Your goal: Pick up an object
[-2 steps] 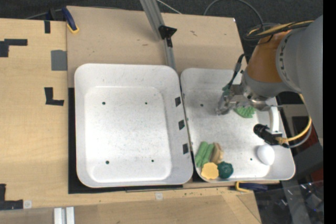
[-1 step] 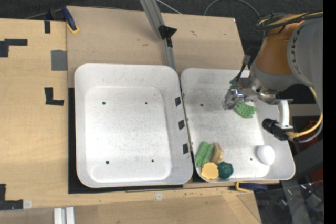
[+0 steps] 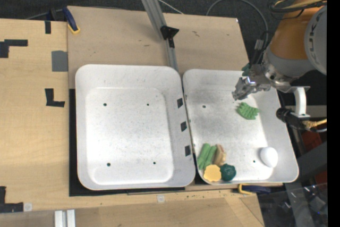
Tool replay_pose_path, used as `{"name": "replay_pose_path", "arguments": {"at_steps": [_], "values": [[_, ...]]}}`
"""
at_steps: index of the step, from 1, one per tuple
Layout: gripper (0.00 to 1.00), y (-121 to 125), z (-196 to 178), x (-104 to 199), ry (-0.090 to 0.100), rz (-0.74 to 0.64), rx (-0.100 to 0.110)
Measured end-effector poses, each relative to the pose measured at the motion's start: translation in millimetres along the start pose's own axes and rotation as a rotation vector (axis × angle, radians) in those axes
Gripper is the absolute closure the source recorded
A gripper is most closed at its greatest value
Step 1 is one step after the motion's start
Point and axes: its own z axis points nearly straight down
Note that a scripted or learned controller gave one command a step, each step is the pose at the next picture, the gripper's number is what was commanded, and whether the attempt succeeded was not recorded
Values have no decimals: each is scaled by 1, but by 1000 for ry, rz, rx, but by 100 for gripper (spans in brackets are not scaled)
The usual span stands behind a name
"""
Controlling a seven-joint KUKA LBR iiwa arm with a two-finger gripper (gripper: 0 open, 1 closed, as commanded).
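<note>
Dark carpet-like flooring surrounds a pale wooden bench (image 3: 127,40), which carries patches of black and grey tape on its left part. No brand, label or readable writing can be made out anywhere. Two shallow white bins sit side by side on the bench. The left bin (image 3: 85,114) has a speckled floor with a few small dark dots. The right bin (image 3: 212,109) is also speckled and holds all the loose items. A slanted metal rail (image 3: 151,0) runs from the top of the view down to the seam between the bins.

Near the upper right of the right bin lies a small green object (image 3: 247,111), ridged and leaf-like in outline, lying flat on the bin floor. Along the bin's near edge sits a cluster: a long green piece (image 3: 205,156), a tan piece (image 3: 219,155) touching it, a yellow round piece (image 3: 212,173) and a dark teal round piece (image 3: 228,171) just beside that. A white ball (image 3: 268,156) rests apart from them towards the near right corner.

The grey arm with its orange band (image 3: 292,34) reaches in from the right. Its claw (image 3: 243,91) hangs over the upper right part of the right bin, pointing down and to the left. Nothing can be seen between its tips, and whether it is wide or narrow cannot be told. The small green object lies just below and slightly right of the claw in this view, close to it; contact cannot be judged.
</note>
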Motion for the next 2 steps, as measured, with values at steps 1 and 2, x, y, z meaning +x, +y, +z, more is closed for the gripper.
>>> {"name": "replay_pose_path", "arguments": {"at_steps": [1, 2], "values": [[100, -3, -63, 1, 0, 0, -1], [100, 11, -52, 43, 2, -3, 6]]}}
